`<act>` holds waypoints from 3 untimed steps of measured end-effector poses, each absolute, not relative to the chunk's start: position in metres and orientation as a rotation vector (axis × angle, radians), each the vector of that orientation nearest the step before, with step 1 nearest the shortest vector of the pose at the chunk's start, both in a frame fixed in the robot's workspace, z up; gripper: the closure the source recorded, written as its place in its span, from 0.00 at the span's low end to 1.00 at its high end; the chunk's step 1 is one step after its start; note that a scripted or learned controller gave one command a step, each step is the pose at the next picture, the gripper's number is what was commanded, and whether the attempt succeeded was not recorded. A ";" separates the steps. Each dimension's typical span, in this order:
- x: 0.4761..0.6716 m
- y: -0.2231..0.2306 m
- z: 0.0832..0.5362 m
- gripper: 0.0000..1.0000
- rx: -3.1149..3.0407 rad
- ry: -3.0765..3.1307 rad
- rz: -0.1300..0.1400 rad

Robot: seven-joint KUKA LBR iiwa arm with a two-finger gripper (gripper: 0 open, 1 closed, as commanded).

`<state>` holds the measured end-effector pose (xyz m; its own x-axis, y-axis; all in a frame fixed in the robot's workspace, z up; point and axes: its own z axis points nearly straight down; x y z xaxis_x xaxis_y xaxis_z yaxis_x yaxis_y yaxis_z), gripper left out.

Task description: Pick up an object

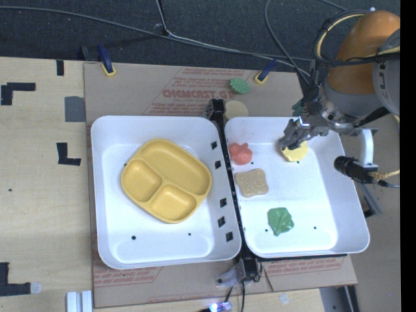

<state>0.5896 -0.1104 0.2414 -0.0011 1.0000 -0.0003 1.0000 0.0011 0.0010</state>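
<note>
Two shallow white bins sit side by side on the desk (39, 194), over a cardboard sheet (175, 96). The left bin (107, 239) holds one thing — a yellow plastic tray (166, 179) with three rounded compartments, smooth and glossy, lying askew. The right bin (338, 233) holds four small pieces: a pinkish-red lump (240, 153) near the divider, a tan, bread-like square (251, 182) just below it, a green leafy piece (280, 220) lower down, and a yellow piece (296, 151) at the upper middle. The gripper (294, 138) is down on that yellow piece; whether the jaws are spread or closed on it cannot be told. A green dimpled piece (239, 84) lies on the cardboard beyond the bins.
</note>
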 end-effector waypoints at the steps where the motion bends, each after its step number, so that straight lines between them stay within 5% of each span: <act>1: 0.606 -0.048 0.240 1.00 2.215 2.230 0.000; 3: 0.633 0.056 0.226 1.00 2.216 2.228 -0.002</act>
<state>0.6328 0.0559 0.2263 -0.0054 1.0000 -0.0002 1.0000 0.0054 -0.0019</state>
